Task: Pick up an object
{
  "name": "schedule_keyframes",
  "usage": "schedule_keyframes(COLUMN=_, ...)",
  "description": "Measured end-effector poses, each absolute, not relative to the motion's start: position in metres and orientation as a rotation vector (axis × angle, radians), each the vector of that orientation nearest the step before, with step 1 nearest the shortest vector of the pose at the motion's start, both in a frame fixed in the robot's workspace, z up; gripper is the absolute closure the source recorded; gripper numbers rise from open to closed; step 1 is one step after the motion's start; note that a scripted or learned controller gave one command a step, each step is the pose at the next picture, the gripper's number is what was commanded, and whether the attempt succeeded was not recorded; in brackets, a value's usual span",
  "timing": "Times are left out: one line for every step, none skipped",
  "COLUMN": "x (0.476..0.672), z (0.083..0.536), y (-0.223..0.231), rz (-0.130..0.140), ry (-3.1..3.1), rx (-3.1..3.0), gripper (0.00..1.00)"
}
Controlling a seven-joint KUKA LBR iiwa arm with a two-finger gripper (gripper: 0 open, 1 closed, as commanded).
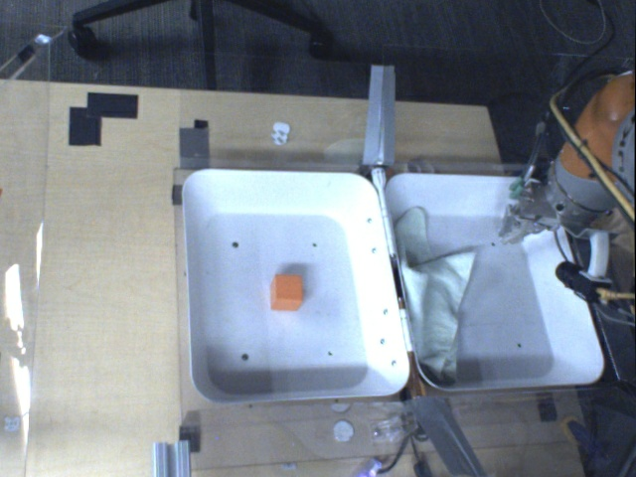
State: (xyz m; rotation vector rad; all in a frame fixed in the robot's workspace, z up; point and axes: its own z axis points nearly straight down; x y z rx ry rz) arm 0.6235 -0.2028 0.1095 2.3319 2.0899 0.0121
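While the wooden bench spreads wide under the camera, two white bins sit side by side on it. Biggest in play is the left bin, with a small orange cube resting near the middle of its floor, all alone, nothing touching it. Right bin next, holding a pale crumpled cloth bunched against its left wall. Over that bin's upper right edge hangs the grey arm, orange band showing, and its gripper pokes in, well apart from the cube; whether it is spread or pressed together, I cannot tell.
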Motion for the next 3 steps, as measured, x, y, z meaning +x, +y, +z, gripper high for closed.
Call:
schedule_keyframes(x=0.639, z=0.163, y=-0.197, rz=0.004, ry=2.218, rx=2.217, gripper=1.0)
schedule_keyframes(x=0.661, z=0.14, y=-0.205, rz=0.004, ry=2.313, rx=2.115, gripper=1.0)
schedule_keyframes(x=0.671, z=0.145, y=-0.205, rz=0.006, ry=2.286, rx=2.145, gripper=1.0)
